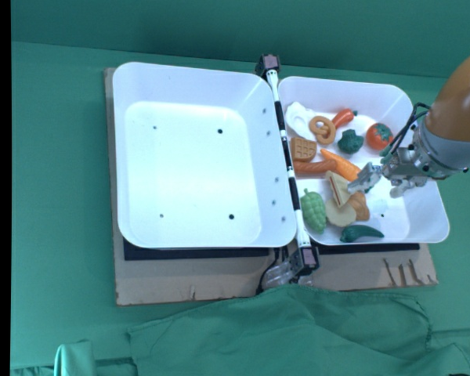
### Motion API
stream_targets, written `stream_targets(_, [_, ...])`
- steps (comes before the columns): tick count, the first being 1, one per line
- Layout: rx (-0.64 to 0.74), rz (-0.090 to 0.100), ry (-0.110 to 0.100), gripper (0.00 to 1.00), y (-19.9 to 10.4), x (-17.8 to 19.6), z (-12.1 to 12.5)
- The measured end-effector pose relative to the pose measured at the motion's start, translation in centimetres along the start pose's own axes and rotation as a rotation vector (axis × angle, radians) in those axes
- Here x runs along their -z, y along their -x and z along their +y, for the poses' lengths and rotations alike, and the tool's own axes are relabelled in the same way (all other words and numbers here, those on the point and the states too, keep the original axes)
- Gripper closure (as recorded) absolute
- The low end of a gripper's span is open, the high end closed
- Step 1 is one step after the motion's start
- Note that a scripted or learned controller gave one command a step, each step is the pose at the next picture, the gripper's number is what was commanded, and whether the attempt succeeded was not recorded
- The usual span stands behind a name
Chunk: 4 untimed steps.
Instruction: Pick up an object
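Two shallow white bins sit side by side on the green table (pixel 55 171), their inner rims touching along a black-and-white hinge strip (pixel 286 159) that runs from the far edge to the near edge. The left bin (pixel 133 84) offers a broad bare floor marked with four small dark dots, and its raised rim is free on all sides. The right bin (pixel 423 218) is crowded: toy food fills the half nearest the strip, while the strip of floor along its right wall and near-right corner stays open. The arm (pixel 462 108) comes in over that right wall, and the jaws (pixel 370 177) hang low over the middle of the pile, just above the tan wedge (pixel 337 188); whether they are wide or narrow I cannot tell, and nothing is seen held between them. Counted, the right bin holds one white piece (pixel 299 117) at the far-left corner, one pretzel (pixel 323 128), one small red chilli (pixel 343 117), one broccoli floret (pixel 349 141), one tomato (pixel 378 135), one waffle square (pixel 302 148), one carrot (pixel 341 164), one sausage (pixel 309 168), one green bumpy fruit (pixel 313 210) against the left wall, one brown bread piece (pixel 359 207) and one dark green pepper (pixel 362 233) by the near rim. A brown cardboard sheet (pixel 164 288) sticks out beneath both bins on the near side, and rumpled green cloth (pixel 298 335) lies just in front of it
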<state>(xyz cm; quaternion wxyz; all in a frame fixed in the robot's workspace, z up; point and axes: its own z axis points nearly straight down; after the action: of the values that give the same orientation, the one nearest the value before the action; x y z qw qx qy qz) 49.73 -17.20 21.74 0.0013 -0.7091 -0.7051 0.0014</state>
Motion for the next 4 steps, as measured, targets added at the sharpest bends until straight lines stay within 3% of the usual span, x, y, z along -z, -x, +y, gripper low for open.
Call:
stream_targets(1, [-0.001, -0.005, 0.018, 0.0, 0.3, -3.3, 0.4])
stream_targets(2, [-0.003, -0.011, 0.03, 1.0, 0.5, -1.8, 0.6])
stream_targets(3, [0.004, -0.005, 0.014, 1.0, 0.6, 4.5, 1.3])
stream_targets(4, [0.003, -0.005, 0.016, 1.0, 0.7, 10.9, 0.8])
